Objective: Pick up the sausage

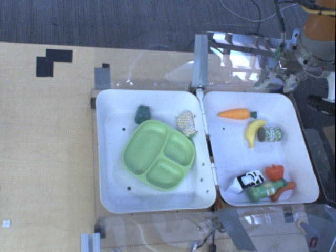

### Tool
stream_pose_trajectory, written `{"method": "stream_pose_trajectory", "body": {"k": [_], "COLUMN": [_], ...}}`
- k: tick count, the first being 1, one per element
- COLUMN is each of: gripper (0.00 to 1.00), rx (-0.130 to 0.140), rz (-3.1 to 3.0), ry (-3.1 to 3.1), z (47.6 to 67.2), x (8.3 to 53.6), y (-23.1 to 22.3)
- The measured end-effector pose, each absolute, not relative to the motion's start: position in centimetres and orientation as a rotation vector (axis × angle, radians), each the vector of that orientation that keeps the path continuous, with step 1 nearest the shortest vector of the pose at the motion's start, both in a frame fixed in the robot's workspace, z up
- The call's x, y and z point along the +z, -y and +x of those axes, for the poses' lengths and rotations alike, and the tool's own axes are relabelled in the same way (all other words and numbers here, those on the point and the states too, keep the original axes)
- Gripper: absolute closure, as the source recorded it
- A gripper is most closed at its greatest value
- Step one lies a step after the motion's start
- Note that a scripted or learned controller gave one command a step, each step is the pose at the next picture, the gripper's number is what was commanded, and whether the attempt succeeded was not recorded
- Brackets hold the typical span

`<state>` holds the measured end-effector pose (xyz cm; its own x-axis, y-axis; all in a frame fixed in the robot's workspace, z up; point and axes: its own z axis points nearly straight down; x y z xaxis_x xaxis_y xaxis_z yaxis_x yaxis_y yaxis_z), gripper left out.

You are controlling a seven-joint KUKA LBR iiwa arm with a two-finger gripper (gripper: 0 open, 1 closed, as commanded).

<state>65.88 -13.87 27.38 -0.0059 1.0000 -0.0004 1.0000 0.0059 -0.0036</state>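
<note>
Sausage: reddish-brown, curved, in the near right corner of the right bin; far from the jaws, at the opposite end of that bin from them, toward the viewer.
Sausage contact: its upper end lies against the green bottle; partly tucked beneath it.
Green bottle: on its side, just left of the sausage, well apart from the jaws.
Tomato: red, just above the bottle, between the sausage and the jaws but much closer to the sausage.
Black-and-white box: left of the tomato, beside the bottle's end.
Can: green-labelled, on its side, mid-bin, roughly halfway between the jaws and the sausage.
Banana: touching the can's left side.
Carrot: nearer the jaws than the banana, off to their left, by the bin's far wall.
Gripper: above the far rim of the right bin, outside the bin's floor; nothing seen in it.
Jaws: opening not discernible against the clutter of cables and metal frame; cannot tell.
Arm: orange band above wrist, upper right.
Left bin: farthest from the jaws; holds a green divided plate, a dark green block, a patterned cloth piece by the divider.
</note>
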Motion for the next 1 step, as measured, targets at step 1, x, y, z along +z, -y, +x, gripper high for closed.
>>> {"method": "stream_pose_trajectory", "body": {"k": [1], "gripper": [0.0], "rx": [0.002], "rz": [-2.124], "ry": [2.312], "z": [60.45], "x": [10.12], "y": [17.36]}}
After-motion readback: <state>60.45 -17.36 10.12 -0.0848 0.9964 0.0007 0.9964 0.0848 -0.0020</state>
